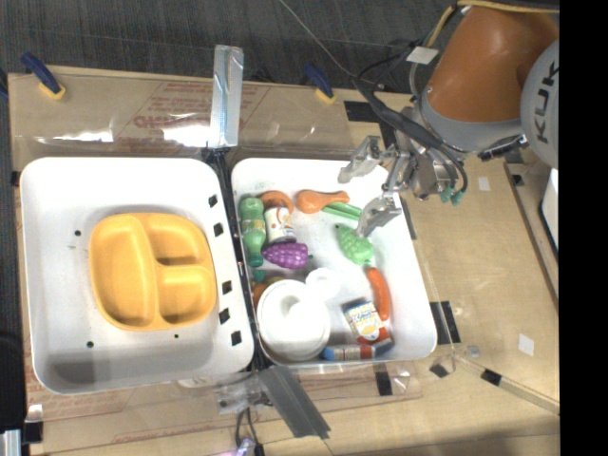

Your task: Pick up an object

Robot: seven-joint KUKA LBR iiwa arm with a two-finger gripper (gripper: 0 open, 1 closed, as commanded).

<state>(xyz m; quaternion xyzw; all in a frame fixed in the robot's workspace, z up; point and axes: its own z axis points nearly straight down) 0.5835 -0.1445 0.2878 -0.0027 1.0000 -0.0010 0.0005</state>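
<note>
Gripper (pixel 372 184) hangs over the upper-right part of the right bin (pixel 418 283), fingers spread apart w/ nothing between them; one finger (pixel 359 160) sits near the bin's top rim, the other (pixel 378 217) lower, just above the green toy (pixel 354 245). Arm (pixel 484 65), grey w/ orange band, comes in from the bin's upper right. Inside the bin, just left of the gripper: orange carrot-like toy (pixel 321 199); left of that, a green bottle (pixel 253 228) along the bin's left wall. Purple grapes (pixel 287 254) approx. mid-bin. White round cup/lid pieces (pixel 293 319) at the bin's lower left; red-orange sausage shape (pixel 380 291) and a small printed packet (pixel 362 319) at lower right. Left of the right bin sits the left bin (pixel 57 350), holding a yellow divided tray (pixel 152 269). Silver tape strip (pixel 226 98) stands above the seam betw. the bins.
</note>
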